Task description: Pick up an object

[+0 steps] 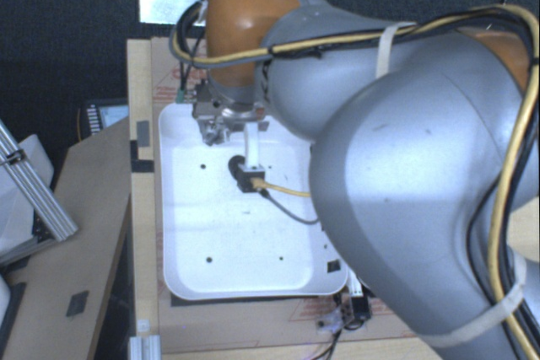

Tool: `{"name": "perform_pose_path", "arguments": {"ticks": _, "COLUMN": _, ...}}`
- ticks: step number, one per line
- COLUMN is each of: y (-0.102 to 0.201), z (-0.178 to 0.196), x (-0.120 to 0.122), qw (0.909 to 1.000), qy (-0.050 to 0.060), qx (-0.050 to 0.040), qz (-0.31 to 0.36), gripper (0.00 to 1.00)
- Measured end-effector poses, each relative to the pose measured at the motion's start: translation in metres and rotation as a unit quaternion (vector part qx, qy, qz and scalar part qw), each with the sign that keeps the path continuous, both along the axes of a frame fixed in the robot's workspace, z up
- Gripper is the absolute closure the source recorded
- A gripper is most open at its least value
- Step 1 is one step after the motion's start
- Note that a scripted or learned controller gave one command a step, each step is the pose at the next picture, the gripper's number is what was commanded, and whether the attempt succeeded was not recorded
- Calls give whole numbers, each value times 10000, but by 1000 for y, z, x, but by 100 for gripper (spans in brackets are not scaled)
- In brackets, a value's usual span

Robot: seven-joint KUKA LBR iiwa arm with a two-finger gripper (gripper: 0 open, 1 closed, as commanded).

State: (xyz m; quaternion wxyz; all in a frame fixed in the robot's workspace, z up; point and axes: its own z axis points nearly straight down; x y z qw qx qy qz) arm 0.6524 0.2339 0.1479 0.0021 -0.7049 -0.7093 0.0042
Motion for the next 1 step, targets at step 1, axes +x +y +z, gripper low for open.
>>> {"name": "perform_pose_path", "arguments": {"ticks": 1, "y": -38, "z": 118, "x": 19, "qw": 9999, "qy": -104, "qx": 24, "qz": -40, "gripper": 100}}
